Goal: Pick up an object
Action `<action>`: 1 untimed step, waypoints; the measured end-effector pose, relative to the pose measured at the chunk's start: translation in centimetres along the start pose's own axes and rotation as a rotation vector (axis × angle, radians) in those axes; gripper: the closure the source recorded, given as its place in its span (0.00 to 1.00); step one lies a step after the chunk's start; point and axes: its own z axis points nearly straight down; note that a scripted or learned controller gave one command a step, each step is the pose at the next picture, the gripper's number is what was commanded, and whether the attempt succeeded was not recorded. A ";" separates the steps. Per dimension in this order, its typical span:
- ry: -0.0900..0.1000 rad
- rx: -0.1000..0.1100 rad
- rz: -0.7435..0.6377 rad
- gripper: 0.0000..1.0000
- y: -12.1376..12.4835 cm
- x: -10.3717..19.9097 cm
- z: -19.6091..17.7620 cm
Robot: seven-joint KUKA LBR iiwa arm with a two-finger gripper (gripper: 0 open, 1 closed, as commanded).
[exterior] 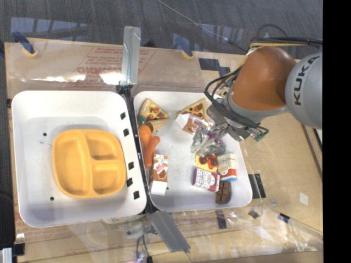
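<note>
Object candidates, right bin (164,204), listed from the near rim back. Chocolate bar (222,192), dark, at the near right corner, touching the red-and-purple carton (206,179) beside it. White block (158,188) at the near left, just below a small brown-and-white packet (160,167). Red-and-white carton (227,166) and a berry-printed piece (207,160) crowd together mid-bin, pieces overlapping, so a clean grasp on any one of them looks hard. Carrot (147,143), orange, lies along the left wall, probably rolled there. Two pizza slices sit toward the far rim: left slice (152,112), right slice (195,109); a white-and-brown carton (189,123) lies just near of the right slice.

Claw (206,141): metal fingers angled down over the middle of the bin, above the crowded cluster; whether they are spread or closed cannot be told, and nothing is seen between them. Judged stage: descent toward a pick, nothing lifted yet.

Left bin (22,147): holds a yellow divided tray (88,162), lying flat, likely the drop-off side.

Surface (66,64): brown, under clear film.
</note>
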 end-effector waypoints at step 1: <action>-0.007 0.014 0.146 1.00 -3.2 -0.1 -10.3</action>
